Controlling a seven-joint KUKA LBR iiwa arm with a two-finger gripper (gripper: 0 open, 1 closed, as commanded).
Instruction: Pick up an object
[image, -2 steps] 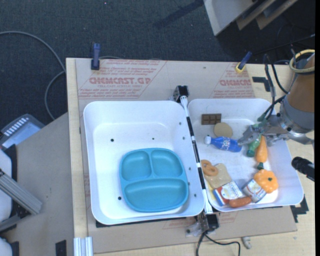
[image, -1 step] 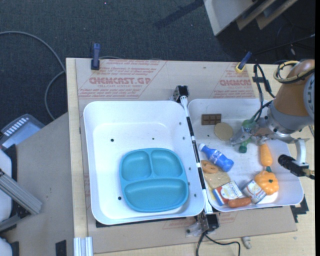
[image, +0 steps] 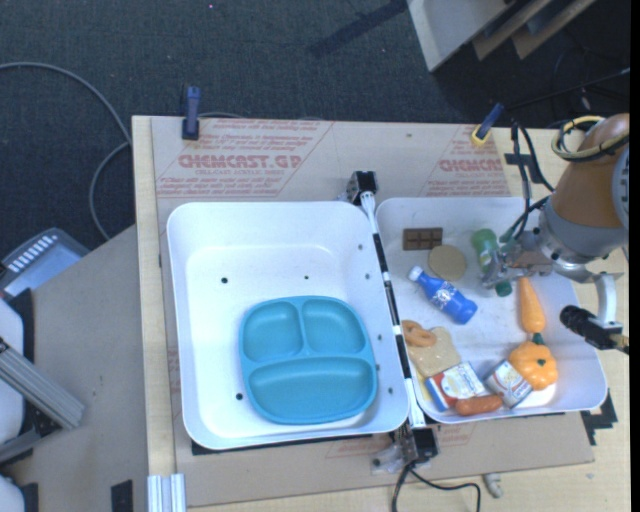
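Your bench, away from the pick:
A blue divided plate (image: 308, 358) lies in your left bin (image: 200, 300); cardboard (image: 250, 160) lines the far bench.

Slanted overhead view of both bins (image: 200, 300)

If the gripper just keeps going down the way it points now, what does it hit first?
Probably the green object under the gripper in the right bin; depth is unclear, so it may miss.
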